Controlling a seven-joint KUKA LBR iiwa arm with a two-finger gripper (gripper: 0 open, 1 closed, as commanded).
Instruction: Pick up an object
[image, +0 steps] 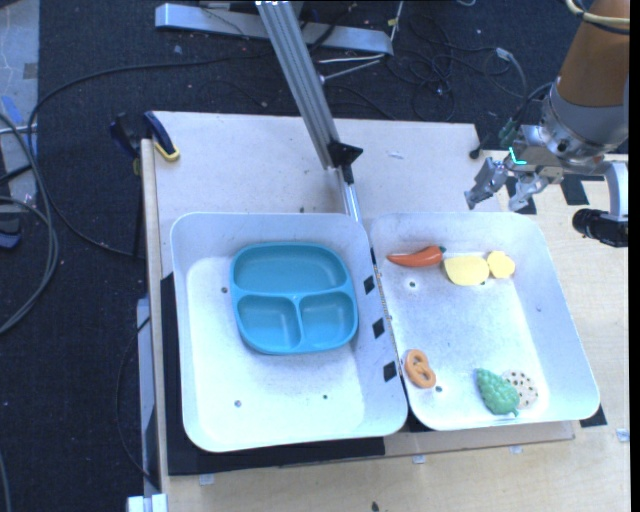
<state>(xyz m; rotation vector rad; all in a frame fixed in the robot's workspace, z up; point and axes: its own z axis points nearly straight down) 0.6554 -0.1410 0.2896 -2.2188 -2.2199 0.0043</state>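
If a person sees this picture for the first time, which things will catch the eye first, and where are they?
The blue divided plate stands out most, lying in the left bin. Next come the bright small things in the right bin: an orange carrot and a yellow piece near its far edge, a pretzel and a green toy near its front. The gripper hangs above the right bin's far edge.

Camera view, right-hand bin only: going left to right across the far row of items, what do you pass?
Orange carrot-like toy → pale yellow piece → smaller yellow piece, which touches the pale one. The gripper hangs beyond the bin's far rim, above this row.
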